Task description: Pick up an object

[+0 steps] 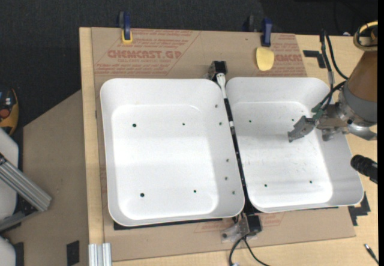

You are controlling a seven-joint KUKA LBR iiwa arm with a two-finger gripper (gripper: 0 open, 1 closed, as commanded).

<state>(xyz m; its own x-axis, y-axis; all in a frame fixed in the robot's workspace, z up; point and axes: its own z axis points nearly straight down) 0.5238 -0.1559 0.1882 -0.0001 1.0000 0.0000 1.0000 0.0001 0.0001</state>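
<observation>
My gripper hangs over the right part of the right white bin, reaching in from the right on the grey arm with its orange band. Its grey tip points down and left towards the bin floor. I make out no object in the gripper. The left white bin lies beside the right one, and their rims meet along a dark seam.
A small pale yellow piece rests on the cardboard board behind the right bin, below a blue clamp. A second blue and yellow clamp holds the board's far left edge. Cables run near the arm at the right.
</observation>
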